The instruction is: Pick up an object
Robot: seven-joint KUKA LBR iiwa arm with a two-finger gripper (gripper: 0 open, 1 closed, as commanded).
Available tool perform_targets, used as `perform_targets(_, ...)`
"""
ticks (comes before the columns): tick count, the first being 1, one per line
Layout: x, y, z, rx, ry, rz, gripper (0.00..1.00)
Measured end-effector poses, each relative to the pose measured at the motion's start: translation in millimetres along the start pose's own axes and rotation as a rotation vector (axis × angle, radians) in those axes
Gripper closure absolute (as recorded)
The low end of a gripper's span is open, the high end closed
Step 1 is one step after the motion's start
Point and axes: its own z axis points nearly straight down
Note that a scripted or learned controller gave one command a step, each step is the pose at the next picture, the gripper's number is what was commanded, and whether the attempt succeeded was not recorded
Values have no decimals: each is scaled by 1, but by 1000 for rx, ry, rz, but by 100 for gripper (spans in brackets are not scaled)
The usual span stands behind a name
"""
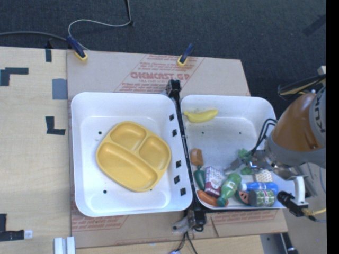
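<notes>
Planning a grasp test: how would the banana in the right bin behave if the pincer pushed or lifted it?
The banana looks like a smooth toy, so probably light and rigid. Its curve may make it pivot when nudged. It lies against the bin wall, which could hinder closing around it.

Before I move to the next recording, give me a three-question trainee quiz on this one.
1. True or false: the yellow divided plate lies in the left bin.
2. Which thing lies alone near the far wall of the right bin?
A. a banana
B. a green bottle
C. a blue can
3. Fill in: the hand is low over the pile of small things at the right bin's ____ edge.

Key
1. True.
2. A, the banana. The green bottle and the blue can lie in the pile at the near edge.
3. Near.
</notes>
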Motion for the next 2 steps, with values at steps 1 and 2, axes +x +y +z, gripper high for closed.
perform_targets(1, -4, 1, -11, -4, -9, 3, 100)
perform_targets(2, 57, -2, -139, 10, -4, 4, 100)
